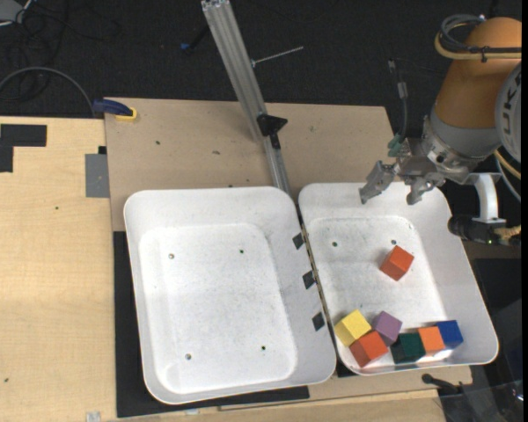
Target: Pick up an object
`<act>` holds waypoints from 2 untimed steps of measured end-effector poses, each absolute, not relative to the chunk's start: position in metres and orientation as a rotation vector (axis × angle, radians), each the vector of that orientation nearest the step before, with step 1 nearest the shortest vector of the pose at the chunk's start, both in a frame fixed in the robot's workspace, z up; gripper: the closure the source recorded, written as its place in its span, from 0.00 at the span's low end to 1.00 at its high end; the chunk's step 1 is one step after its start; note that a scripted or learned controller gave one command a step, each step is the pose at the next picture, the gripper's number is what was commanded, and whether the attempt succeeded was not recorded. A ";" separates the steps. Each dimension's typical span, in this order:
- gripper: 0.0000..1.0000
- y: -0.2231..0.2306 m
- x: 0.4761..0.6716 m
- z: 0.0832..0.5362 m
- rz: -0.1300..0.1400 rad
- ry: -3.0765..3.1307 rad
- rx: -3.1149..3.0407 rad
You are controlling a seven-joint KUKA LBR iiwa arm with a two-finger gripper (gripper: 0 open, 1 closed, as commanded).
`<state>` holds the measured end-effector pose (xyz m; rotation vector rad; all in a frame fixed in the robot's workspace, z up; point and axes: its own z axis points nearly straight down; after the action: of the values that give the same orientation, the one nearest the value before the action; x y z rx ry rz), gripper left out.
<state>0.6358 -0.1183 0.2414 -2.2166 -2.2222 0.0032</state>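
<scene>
The worktop [202,143] was a light brown board, with a dark floor and some cables behind it, and it carried two shallow white bins side by side. A slim metal rail [245,90] ran at a slant from the back down to the place where the bins met. The left bin [150,214] had nothing lying on its floor. The right bin [462,275] held all the blocks. An orange-red block [397,262] lay alone near the middle of it, tilted on one corner. The other blocks were gathered along the near edge: a yellow block [353,325], a red block [369,347] touching it, a purple block [387,325], a dark green block [408,347], an orange block [432,338] and a blue block [450,332]. The gripper [394,188] hung above the far edge of the right bin, well apart from every block. Its two fingers [374,185] were spread apart and nothing was between them.
</scene>
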 end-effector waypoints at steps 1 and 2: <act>1.00 -0.118 0.636 0.251 0.003 -2.225 -2.213; 1.00 -0.027 0.602 0.205 0.006 -2.221 -2.208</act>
<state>0.6021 -0.0267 0.2048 -2.2082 -2.2208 0.0058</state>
